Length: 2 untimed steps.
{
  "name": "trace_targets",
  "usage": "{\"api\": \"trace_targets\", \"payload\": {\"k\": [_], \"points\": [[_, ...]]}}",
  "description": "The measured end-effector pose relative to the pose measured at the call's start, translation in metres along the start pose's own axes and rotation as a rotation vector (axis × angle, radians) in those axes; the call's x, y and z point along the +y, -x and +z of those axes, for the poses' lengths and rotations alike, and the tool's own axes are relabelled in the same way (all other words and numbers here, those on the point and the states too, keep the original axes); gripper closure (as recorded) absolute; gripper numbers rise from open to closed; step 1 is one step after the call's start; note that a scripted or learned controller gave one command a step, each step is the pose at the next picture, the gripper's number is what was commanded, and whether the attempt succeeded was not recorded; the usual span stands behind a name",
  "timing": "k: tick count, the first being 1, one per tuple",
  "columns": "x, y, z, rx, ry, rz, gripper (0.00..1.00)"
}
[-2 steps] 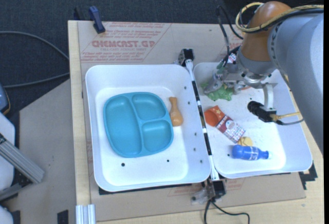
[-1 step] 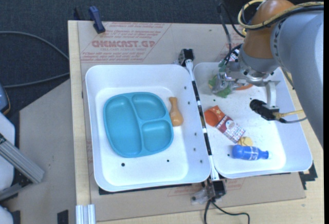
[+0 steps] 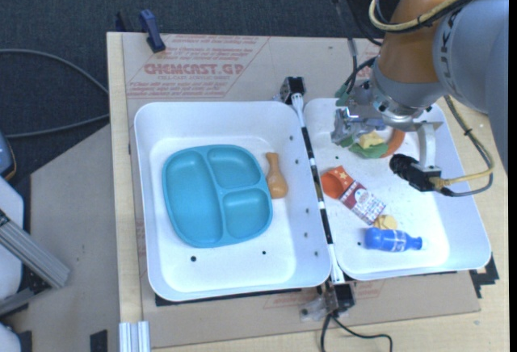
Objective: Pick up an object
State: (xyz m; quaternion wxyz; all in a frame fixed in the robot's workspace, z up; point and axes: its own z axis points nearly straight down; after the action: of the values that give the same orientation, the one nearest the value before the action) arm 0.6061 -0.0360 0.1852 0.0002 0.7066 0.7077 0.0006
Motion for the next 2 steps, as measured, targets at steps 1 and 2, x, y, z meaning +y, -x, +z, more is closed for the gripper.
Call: {"api": "trace_targets", "payload": {"k": [1,2], "points": [[-0.038,0.007,-0.022,0.000,-0.004,0.002,1.00],[0.012,0.020,0.001,-0.001,0.000,0.001,1.00]]}}
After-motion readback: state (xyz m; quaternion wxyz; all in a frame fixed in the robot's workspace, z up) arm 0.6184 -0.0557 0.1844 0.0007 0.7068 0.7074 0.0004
